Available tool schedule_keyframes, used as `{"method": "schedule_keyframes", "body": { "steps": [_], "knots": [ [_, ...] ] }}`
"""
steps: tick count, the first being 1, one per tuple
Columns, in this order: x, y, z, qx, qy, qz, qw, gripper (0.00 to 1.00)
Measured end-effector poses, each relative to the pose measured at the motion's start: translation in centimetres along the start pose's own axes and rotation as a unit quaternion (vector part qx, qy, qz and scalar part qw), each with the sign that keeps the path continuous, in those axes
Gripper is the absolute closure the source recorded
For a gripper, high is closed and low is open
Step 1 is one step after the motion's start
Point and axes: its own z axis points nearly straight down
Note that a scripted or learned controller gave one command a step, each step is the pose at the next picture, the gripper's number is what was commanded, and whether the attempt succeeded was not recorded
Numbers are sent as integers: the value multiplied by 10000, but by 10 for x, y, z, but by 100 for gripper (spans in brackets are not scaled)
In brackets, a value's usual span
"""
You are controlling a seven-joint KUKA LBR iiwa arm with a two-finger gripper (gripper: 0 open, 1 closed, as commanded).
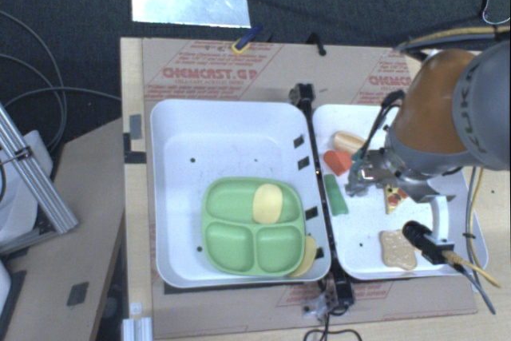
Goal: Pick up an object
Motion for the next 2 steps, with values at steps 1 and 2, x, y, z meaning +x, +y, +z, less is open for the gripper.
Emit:
{"method": "schedule_keyframes", "body": {
  "steps": [1, 2],
  "knots": [
    [-75, 59, 80, 26, -23, 62, 10000, 100],
    [-55, -27, 106, 65, 5, 57, 10000, 100]
  ]
}}
